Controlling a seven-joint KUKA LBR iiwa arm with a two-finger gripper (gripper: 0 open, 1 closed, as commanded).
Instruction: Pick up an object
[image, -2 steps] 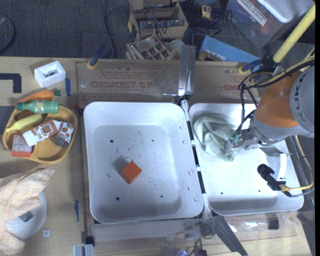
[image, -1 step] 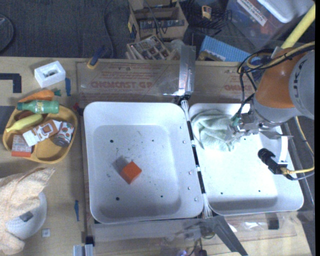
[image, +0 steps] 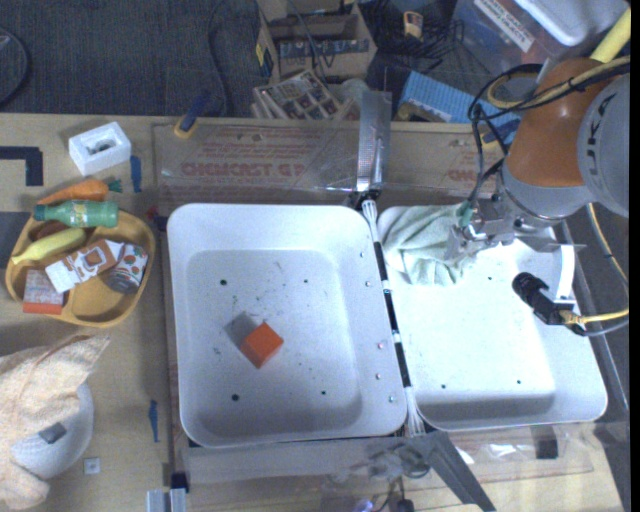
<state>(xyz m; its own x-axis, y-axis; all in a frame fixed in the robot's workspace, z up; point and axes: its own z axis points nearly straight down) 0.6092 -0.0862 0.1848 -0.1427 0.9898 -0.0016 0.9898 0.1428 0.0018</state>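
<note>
The pick is not yet shown as done: nothing in the camera view is lifted clear of a bin. The grey arm (image: 560, 150) reaches in from the right, and its gripper (image: 467, 240) sits low over the far left corner of the right bin (image: 500, 380), at the right edge of a crumpled pale cloth (image: 412, 248) bunched against that bin's near wall with the left bin. The gripper looks to be touching or just above the cloth. From this slanted overhead angle I cannot tell whether it is parted or closed, nor whether any fabric is caught in it. The cloth lies on the bin floor with no fold visibly pulled up, so I judge this to be the reach or grasp stage, not the lift. The only other candidate in the bins is a small orange block (image: 264, 344), which rests alone near the middle of the left bin (image: 182, 300), well apart from the gripper and untouched. A tan bowl (image: 100, 312) of toy food stands off to the left of both bins and seems out of play. What is left, as far as I can judge, is the main part: securing a hold on the cloth, raising it free of the bin, and showing it hanging from the gripper.
</note>
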